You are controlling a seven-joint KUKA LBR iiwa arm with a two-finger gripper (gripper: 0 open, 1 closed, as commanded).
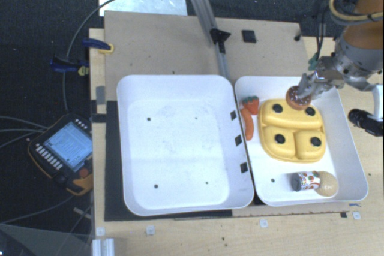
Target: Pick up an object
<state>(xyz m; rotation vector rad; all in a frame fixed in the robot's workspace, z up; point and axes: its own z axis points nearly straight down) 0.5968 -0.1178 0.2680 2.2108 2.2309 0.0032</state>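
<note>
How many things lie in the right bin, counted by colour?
Yellow: 1, the yellow block with dark dots
Orange: 1, the orange carrot toy
Tan and white: 1, the small bottle-shaped toy
Brown: 1, a small round brown thing at the claw; what it is, I cannot tell
Total: 4

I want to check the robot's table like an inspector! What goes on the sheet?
Surface: brown bench bearing the left bin and right bin.
Job's things: yellow toy, orange carrot, small can beside a beige ball, all in the right bin.
Clutter: blue clamps at the bench's left edge.
Grippers: end effector at the yellow toy's far edge.
Cables: black cables on the floor.
Surroundings: handheld screen left; dark floor.
</note>
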